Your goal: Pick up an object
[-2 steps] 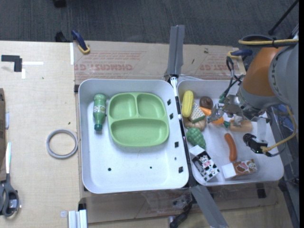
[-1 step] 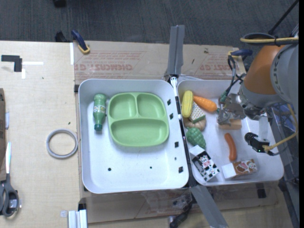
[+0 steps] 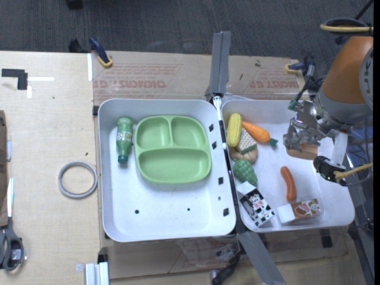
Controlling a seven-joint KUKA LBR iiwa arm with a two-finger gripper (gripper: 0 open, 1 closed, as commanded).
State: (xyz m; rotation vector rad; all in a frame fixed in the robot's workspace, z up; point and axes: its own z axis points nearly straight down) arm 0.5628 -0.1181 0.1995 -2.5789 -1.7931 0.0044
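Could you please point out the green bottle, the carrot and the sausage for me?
green bottle [image 3: 123,139], camera view, on the middle of its body.
carrot [image 3: 256,132], camera view, on its orange middle.
sausage [image 3: 288,183], camera view, on its middle.

The arm is a rounded grey body with a broad orange band above the wrist. Below the band sits a grey metal wrist block, with thin dark cables running along it and a yellow cable looping at the top. A small green fitting shows beside the wrist.
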